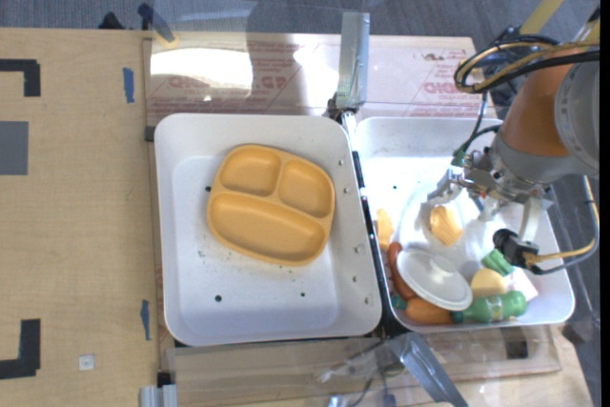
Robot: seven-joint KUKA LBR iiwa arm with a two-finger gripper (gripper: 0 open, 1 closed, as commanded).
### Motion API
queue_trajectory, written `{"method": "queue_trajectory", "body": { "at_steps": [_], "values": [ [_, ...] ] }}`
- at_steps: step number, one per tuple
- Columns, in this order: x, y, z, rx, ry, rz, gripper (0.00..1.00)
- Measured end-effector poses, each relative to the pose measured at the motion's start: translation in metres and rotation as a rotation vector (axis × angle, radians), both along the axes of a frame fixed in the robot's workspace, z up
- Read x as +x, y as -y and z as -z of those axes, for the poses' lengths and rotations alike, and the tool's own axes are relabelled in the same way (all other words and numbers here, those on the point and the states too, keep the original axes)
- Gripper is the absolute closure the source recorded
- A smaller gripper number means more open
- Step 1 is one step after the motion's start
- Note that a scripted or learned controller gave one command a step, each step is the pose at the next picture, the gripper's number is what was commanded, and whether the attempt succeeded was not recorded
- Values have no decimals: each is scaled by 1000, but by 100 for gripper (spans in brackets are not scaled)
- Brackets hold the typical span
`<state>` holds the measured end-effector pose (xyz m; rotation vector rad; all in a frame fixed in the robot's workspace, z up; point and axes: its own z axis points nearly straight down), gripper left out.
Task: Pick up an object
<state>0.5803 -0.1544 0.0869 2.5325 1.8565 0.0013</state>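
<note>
The claw (464,203) hangs low over the right-hand shallow white plastic bin (419,140), its grey arm with the orange band (534,124) reaching in from three o'clock. Whether it has closed on anything I cannot tell; the metal parts blur into the white floor beneath. Just below it, towards seven o'clock, lies a small yellow-orange rounded toy food piece (444,224), probably the intended target, since the wrist sits almost directly above it.

The other candidates crowd the bin's six o'clock edge: a round white plastic bowl (435,278) lying tilted on an orange rounded piece (427,311), a green bottle-shaped toy (496,306) at five o'clock, and a pale yellow chunk (487,282) touching it. That crowding likely explains the choice of the freer piece higher up.

The left-hand white bin (181,234) holds a yellow three-compartment plastic tray (272,203), flat and central, well apart from the arm. Both bins rest on the counter (67,224).
</note>
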Motion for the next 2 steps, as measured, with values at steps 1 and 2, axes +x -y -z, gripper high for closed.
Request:
{"method": "queue_trajectory", "body": {
  "at_steps": [1, 2],
  "values": [
    [6, 28, -1, 3, 2, -353, 0],
    [32, -37, -1, -2, 7, -609, 0]
  ]
}}
